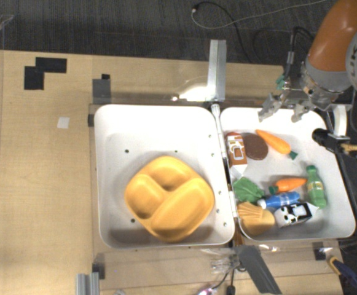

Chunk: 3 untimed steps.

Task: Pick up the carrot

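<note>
two bins sit side by side on the surface (37, 183). the left bin (113, 128) holds a divided dish (169, 196) toward its front. the right bin (341, 217) holds the rest: a carrot (273, 141) at the back, a round cookie (255, 146) just left of it, a small box (236, 150) by the dividing wall, and a cluster of toys along the front. the claw (286, 106) hangs over the right bin's back edge, behind the carrot

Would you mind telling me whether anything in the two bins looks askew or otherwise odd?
Nothing looks spilled or damaged. The yellow divided dish sits rotated in the left bin, out of square with its walls. The right bin is crowded, toys touching or overlapping; the carrot lies slanted near the top.
</note>
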Tool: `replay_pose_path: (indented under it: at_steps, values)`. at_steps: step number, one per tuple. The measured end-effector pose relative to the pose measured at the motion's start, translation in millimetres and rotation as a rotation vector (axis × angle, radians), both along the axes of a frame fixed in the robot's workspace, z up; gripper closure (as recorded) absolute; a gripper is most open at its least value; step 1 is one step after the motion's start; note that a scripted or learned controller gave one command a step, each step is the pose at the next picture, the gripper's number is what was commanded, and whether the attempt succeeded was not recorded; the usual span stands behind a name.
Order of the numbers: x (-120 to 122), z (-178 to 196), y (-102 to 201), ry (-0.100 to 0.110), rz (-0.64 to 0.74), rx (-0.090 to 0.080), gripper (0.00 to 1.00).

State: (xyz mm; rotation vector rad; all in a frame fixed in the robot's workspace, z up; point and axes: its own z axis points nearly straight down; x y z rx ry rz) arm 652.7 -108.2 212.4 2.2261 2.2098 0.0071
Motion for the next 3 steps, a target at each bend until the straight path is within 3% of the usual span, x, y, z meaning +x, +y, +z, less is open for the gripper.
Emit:
replay_pose_path:
  at_steps: [1,2,3]
  values:
    - [19,-125,-28,-0.002,0.003,-0.001,0.00]
    - [21,-111,-26,-0.010,0.010,-0.003,1.00]
    - [18,-10,14,-0.001,0.064,0.000,1.00]
